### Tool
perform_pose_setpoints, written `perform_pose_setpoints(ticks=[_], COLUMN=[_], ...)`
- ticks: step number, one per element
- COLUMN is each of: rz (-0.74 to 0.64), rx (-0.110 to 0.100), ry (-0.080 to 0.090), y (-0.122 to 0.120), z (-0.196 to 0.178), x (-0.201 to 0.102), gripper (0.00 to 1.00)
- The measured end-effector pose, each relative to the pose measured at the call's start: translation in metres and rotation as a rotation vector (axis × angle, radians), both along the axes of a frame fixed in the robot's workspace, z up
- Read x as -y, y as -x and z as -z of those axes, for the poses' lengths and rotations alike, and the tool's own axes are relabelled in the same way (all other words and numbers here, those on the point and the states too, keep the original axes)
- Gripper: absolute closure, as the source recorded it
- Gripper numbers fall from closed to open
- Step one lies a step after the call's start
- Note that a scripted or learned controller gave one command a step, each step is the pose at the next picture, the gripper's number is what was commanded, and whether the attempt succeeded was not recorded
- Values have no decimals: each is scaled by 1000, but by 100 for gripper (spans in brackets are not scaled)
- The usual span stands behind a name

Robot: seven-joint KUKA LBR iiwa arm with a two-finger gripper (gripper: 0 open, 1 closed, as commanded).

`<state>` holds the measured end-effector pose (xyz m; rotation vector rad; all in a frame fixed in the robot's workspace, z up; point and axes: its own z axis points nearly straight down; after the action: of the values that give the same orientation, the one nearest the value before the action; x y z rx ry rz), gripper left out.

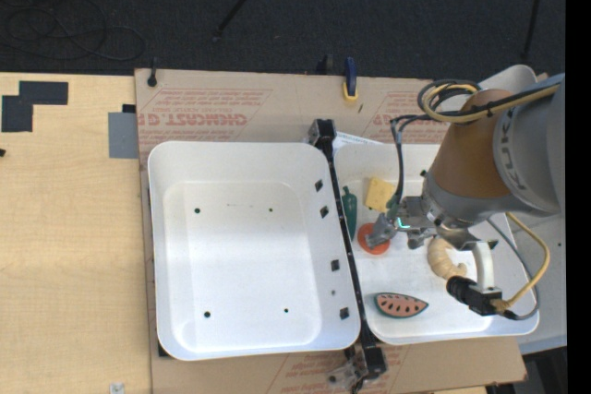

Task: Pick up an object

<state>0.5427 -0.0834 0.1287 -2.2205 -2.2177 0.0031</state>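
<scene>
My gripper (395,226) is low in the right bin (443,328), near its left wall. Its tip sits right beside a red-orange round object (373,239), touching or just over that object's right edge. I cannot see the object between the fingers. A yellow block (378,194) lies just behind the gripper. A thin green object (351,204) lies against the divider. A watermelon slice toy (401,304) rests at the front of the bin. A tan lumpy object (442,259) lies under the wrist, partly hidden.
The left bin (175,198) stands beside the right one, with a black-clipped divider (337,235) between them. The grey arm with its orange band (471,157) covers the right bin's back right part. Cardboard and a wooden bench surround the bins.
</scene>
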Motion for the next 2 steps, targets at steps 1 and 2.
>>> perform_pose_setpoints(ticks=[1, 2], rz=[2, -4], rx=[-1, 9], ry=[0, 4], y=[49, -43], z=[43, 40], x=[5, 43], gripper=[0, 0])
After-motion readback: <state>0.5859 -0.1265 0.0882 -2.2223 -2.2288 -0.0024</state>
